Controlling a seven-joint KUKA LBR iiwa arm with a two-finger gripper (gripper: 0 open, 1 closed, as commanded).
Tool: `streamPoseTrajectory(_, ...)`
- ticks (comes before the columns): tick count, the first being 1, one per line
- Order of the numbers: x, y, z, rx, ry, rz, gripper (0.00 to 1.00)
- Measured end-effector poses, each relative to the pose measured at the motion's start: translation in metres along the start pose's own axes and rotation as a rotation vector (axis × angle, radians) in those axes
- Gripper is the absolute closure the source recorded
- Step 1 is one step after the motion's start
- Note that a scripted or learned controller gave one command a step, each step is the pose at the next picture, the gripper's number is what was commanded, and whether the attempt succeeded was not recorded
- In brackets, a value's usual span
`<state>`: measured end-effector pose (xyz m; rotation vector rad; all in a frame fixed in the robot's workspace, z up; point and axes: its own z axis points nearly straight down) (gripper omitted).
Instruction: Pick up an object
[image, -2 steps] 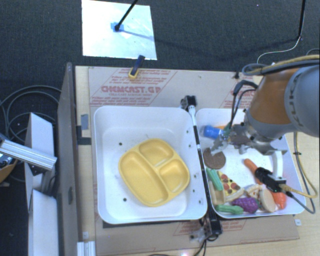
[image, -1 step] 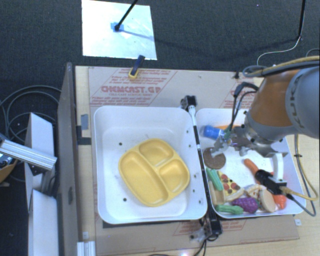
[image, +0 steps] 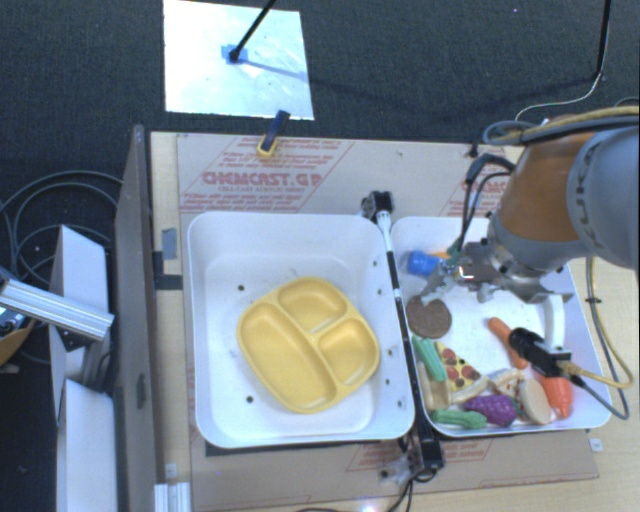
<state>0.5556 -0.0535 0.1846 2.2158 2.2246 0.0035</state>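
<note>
My gripper (image: 452, 282) hangs low over the upper left part of the right bin (image: 583, 300), under the grey and orange arm. Just left of it lies a blue toy piece (image: 421, 264), and a round brown cookie (image: 429, 319) lies just below it. Nothing is visibly held. Further toy foods lie toward the front of this bin: a green piece (image: 431, 358), a pizza slice (image: 459, 369), purple grapes (image: 492, 407), a green bean (image: 457, 420), an orange carrot (image: 499, 329), a second carrot (image: 560, 396) and a pale slice (image: 536, 402).
The left bin (image: 215, 260) holds a yellow divided plate (image: 306, 343). A black-tipped divider rail (image: 396, 290) runs between the bins. The arm covers the right bin's upper right. Cables and a grey frame (image: 60, 310) stand left of the bench.
</note>
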Motion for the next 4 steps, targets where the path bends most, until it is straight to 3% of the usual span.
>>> streamPoseTrajectory(1, -0.034, -0.005, 0.092, 0.006, -0.001, 0.007, 0.00)
streamPoseTrajectory(2, -0.037, 0.026, 0.096, -0.006, 0.001, -0.001, 0.00)
streamPoseTrajectory(3, -0.037, 0.028, 0.083, -0.017, -0.002, -0.002, 1.00)
streamPoseTrajectory(4, 0.010, -0.021, -0.038, -0.004, 0.002, -0.004, 1.00)
